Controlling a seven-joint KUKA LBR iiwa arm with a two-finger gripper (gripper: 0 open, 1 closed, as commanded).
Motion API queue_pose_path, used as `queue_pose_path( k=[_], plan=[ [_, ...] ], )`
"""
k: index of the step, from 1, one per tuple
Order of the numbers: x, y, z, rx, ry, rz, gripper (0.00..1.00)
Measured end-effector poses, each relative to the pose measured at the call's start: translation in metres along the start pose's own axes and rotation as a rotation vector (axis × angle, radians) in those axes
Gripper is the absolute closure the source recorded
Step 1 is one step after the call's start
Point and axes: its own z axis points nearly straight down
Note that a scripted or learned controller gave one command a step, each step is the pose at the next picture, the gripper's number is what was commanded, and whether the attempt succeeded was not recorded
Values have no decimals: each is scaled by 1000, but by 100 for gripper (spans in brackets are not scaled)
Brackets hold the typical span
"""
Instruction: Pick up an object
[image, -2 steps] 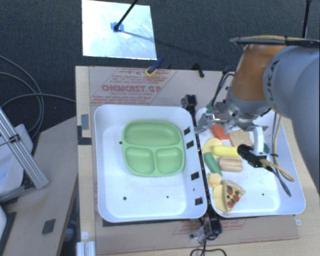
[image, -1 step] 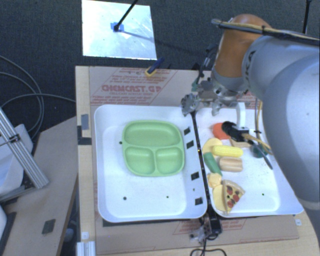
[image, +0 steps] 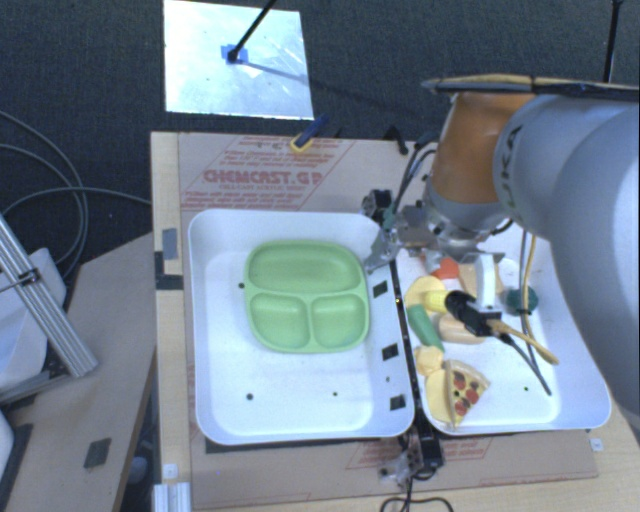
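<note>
The right bin (image: 575, 400) holds several toy foods. A pizza slice (image: 463, 388) lies at its front, with a small yellow piece (image: 430, 361) just behind it. Further back are a green vegetable (image: 426, 326), a yellow fruit (image: 424, 293) and an orange-red piece (image: 446, 268). A black-handled utensil with a wooden end (image: 490, 324) lies across the middle. A white piece (image: 489, 279) and a dark green piece (image: 523, 298) sit near the back. My gripper (image: 445, 242) hangs over the back left of this bin, above the orange-red piece, with the wrist hiding its tips.
A green divided plate (image: 305, 297) lies in the left bin (image: 230, 400). The divider between the bins (image: 400, 340) runs just left of the toys. The grey arm (image: 570, 200) covers the back right of the right bin. Cables trail behind the bins.
</note>
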Motion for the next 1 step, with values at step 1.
queue_pose_path(
  k=[1],
  plan=[
    [35,-59,-20,-1,1,-6,0]
  ],
)
